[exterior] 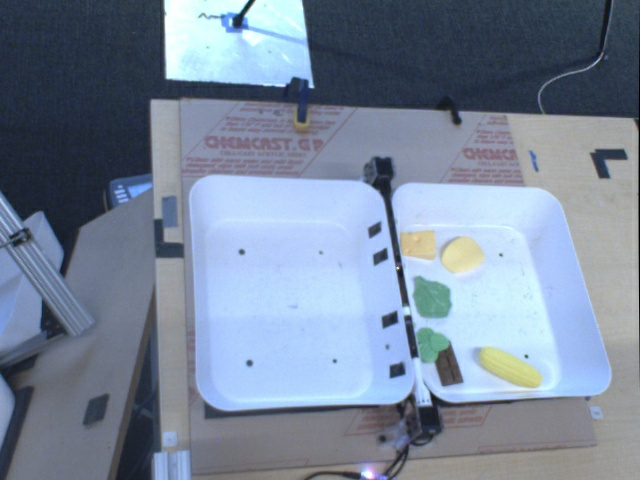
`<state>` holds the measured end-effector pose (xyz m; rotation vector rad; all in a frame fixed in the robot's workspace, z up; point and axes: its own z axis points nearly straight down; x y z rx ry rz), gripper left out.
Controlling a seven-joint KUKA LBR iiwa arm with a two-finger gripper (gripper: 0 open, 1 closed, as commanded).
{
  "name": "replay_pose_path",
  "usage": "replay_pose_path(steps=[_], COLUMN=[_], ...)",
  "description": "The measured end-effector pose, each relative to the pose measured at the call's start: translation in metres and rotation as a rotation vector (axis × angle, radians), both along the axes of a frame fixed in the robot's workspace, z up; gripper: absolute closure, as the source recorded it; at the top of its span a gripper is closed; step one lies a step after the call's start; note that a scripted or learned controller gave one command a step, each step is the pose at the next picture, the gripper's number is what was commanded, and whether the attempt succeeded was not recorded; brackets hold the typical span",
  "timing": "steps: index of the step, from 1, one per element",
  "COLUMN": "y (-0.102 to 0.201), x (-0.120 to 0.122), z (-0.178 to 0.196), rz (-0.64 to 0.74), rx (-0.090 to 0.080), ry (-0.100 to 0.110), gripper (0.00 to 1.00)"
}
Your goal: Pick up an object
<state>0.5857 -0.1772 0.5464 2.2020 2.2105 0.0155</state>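
Bench [250, 133] carries two bins. Left bin [290, 288] bare, right bin [560, 268] has all the objects: corn [510, 367] near right, yellow round [462, 255] and yellow block [419, 244] far, two green pieces [432, 296] [432, 343] and brown block [449, 366] by the divider. Fingers: cannot tell. Step looks like pre-approach; next, reach in over the right bin; corn sits clear of the rest.

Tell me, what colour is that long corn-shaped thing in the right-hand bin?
Yellow. The corn-shaped toy shows clearly in the camera view, near the bin's front edge.
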Motion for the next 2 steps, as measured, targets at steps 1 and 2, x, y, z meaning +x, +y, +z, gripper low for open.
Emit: replay_pose_path(steps=[1,2], y=[-0.030,0.003], x=[0.082,0.083], z=[-0.011,-0.140], rz=[0.002,0.003], rx=[0.004,0.012], ry=[0.015,0.031], gripper=[1.00,1.00])
